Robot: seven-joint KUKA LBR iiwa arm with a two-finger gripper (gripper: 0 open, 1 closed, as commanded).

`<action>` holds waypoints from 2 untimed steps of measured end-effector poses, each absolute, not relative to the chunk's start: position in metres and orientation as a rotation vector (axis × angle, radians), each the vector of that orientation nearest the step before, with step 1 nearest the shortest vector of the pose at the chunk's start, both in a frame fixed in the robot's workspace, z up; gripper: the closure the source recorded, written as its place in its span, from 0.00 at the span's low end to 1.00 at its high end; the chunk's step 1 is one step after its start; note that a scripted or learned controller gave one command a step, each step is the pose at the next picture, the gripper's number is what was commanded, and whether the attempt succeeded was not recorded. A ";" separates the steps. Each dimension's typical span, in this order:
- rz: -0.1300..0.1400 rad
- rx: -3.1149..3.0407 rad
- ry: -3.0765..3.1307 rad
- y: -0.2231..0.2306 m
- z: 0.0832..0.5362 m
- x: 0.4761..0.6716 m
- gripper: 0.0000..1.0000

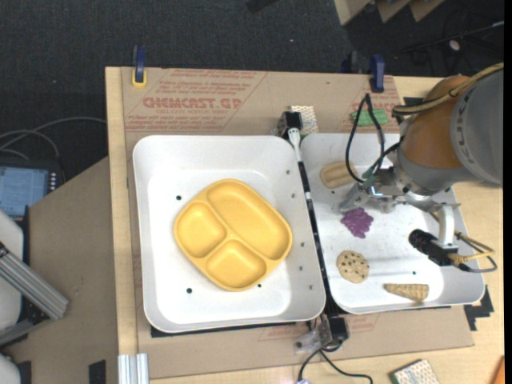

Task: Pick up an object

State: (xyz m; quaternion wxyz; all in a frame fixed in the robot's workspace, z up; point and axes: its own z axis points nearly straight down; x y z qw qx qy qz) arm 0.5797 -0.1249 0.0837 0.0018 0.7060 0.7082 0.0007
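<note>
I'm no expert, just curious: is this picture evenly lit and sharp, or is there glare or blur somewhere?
Camera view: soft, even light with faint shadows; the white left bin is bright and nearly washed out around the yellow divided plate; the cookie and purple grapes look slightly soft; the arm near the lens is blurrier than the bench.
</note>
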 end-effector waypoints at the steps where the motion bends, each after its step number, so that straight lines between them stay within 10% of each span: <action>1: 0.003 2.214 2.223 -0.093 0.085 0.607 0.00; 2: 0.005 2.215 2.220 -0.093 0.085 0.657 0.00</action>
